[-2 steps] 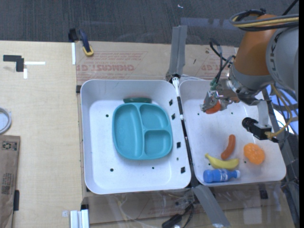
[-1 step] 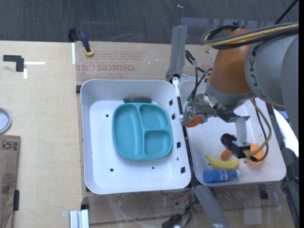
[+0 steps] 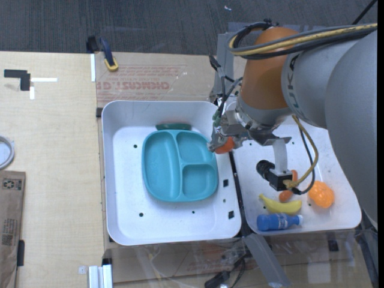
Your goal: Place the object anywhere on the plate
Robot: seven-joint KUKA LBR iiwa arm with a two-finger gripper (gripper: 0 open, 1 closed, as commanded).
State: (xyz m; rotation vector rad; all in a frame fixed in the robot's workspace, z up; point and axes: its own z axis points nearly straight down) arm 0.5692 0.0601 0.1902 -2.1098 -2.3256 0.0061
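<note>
Two white bins sit side by side: the left bin [image 3: 120, 221] holds one teal plate [image 3: 179, 165] at frame centre. Over the plate's right rim the tool [image 3: 219, 141] pinches one small orange-red object [image 3: 222, 147]. The right bin [image 3: 342, 218] holds one banana [image 3: 281, 204], one orange [image 3: 321, 195] and one blue bottle [image 3: 278, 222].

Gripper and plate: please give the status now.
Gripper at right rim of plate, small orange-red object at its tip, grasp unclear. Plate compartments bare. Path unobstructed.
</note>
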